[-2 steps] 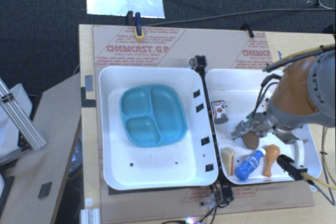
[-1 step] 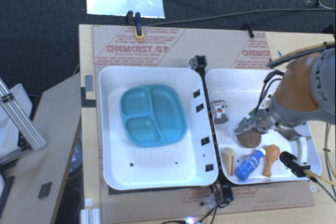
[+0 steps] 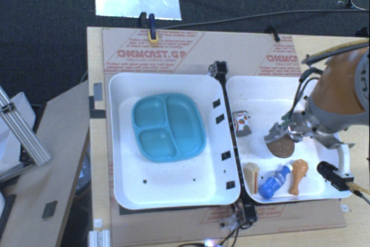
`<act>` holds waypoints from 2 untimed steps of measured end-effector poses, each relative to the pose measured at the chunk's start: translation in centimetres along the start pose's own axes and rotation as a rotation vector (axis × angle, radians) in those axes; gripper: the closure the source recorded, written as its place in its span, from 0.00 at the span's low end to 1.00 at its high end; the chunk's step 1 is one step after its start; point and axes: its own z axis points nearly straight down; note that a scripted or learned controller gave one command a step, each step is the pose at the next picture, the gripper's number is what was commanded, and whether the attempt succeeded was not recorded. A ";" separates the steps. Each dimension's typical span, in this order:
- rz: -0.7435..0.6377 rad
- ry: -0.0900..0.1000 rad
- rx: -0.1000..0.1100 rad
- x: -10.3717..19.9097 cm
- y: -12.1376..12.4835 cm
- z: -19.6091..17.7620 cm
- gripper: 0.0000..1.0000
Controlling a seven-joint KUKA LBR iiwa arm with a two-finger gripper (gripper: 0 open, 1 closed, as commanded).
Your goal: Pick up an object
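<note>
The worktop [image 3: 173, 46] is carrying two white bins side by side. The left bin [image 3: 124, 182] is holding a blue divided plate [image 3: 169, 127]. The arm [image 3: 341, 89] is reaching over the right bin [image 3: 260, 92], its tool [image 3: 284, 133] hanging just above a brown disc [image 3: 282, 149]; whether the tool is apart or together, I cannot tell. Along the near wall are lying a blue bottle [image 3: 273, 181], an orange drumstick toy [image 3: 298, 173] and a small cone [image 3: 251, 173].

I'm looking at a robotics lab: my grey and orange arm [image 3: 341, 92] reaches over a table [image 3: 191, 46] with a protective printed sheet, two white bins [image 3: 167, 81] clipped together, cables [image 3: 231, 20] trailing across dark carpet [image 3: 46, 8], and aluminium framing [image 3: 20, 130] beyond the left edge.
</note>
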 end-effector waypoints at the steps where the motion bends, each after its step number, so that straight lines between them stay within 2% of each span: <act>1: 0.000 -0.001 -0.003 -0.5 0.4 -6.4 1.00; 2: 0.000 0.000 0.001 -0.5 0.6 -8.4 1.00</act>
